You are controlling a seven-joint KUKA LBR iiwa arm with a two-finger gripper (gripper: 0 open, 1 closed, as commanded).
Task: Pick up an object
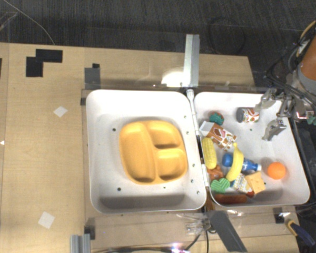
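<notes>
At the near edge of the right bin (300, 191) lies a crowded heap of small toy foods: a green piece (219, 185), a dark red piece (233, 198) and a pale cracker-like block (254, 183), all touching each other. Just behind them is the banana (235, 164), which I judge to be the most practical object to pick. It looks like light, stiff plastic with a smooth and probably slippery skin, so it should be taken across its narrow middle and not at the tapered ends. Its long axis runs from near to far with a small tilt, the far end leaning a little to the left. It rests against a blue bottle (247, 167) and beside a corn cob (209, 153), which lies almost parallel to it, so the fingers have little free room on both sides. The orange ball (276, 170) stands apart on bare floor of the bin and is easier to reach, but round and likely to roll. Farther back are a spotted carton (221, 136), a dark green item (216, 117) and a small can (246, 115). The gripper (274, 124) hangs above the far right part of this bin with its fingers apart and nothing between them. In the left bin (102, 141) a yellow divided tray (152, 151) lies in the middle.
</notes>
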